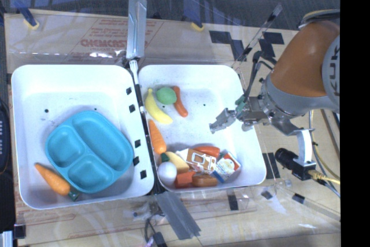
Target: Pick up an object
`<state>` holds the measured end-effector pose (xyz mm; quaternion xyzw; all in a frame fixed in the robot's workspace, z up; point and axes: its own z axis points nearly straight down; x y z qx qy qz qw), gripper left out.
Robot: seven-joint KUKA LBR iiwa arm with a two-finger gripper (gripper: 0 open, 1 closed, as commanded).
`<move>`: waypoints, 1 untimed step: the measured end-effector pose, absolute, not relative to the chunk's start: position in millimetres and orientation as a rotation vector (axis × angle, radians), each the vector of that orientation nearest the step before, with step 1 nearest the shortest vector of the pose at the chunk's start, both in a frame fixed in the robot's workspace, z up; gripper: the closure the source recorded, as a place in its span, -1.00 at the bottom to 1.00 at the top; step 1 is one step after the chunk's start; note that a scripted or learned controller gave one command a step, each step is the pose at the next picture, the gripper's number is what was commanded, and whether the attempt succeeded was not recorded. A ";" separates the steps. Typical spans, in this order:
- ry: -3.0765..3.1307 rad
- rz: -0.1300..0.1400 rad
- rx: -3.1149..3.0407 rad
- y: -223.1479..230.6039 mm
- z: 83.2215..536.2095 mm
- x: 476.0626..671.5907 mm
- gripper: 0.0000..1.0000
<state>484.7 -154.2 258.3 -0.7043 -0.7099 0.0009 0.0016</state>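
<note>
Metal two-finger gripper [222, 121] was seen mid-right over the right shallow white bin [196, 75]; finger state could not be told. Crowded lower toy pile [199, 166] risked a glancing, failed grasp.

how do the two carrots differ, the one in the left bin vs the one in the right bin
The left-bin carrot lies at the near left corner, its leafy end against the blue tray. The right-bin carrot lies along the divider wall, between the banana and the pile of food at the near edge. The left one looks thicker and lies nearer flat across the view; the right one runs nearer up and down. Both are orange toy carrots.
</note>
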 end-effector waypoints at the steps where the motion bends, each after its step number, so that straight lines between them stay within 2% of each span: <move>1: -2.516 0.004 -1.871 -108.3 168.9 526.6 -1.00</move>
